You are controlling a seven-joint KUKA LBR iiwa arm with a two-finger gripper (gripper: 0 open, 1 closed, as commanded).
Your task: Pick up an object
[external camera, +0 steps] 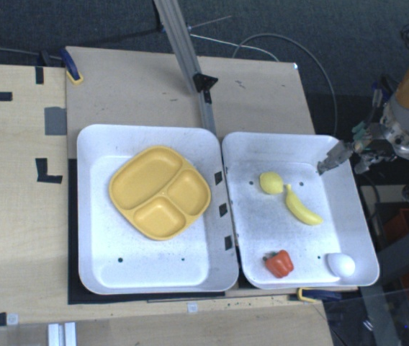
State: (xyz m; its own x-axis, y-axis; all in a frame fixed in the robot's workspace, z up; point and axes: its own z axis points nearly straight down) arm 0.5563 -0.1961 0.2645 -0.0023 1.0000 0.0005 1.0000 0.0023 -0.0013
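Observation:
The right bin (pixel 248 150) holds a yellow lemon (pixel 270 183), a banana (pixel 302 208), a red pepper (pixel 279 263) and a small white ball (pixel 341 264). My gripper (pixel 341 166) hangs over the bin's upper right rim, up and to the right of the banana. Its fingers are spread open and hold nothing; one grey fingertip (pixel 325 166) points down-left toward the lemon. The orange-banded arm comes in from the right edge.
The left bin (pixel 93 265) carries a yellow divided plate (pixel 160 192). A grey metal pole (pixel 183 38) slants down to the seam between the bins. Cables loop over the bench behind the right bin.

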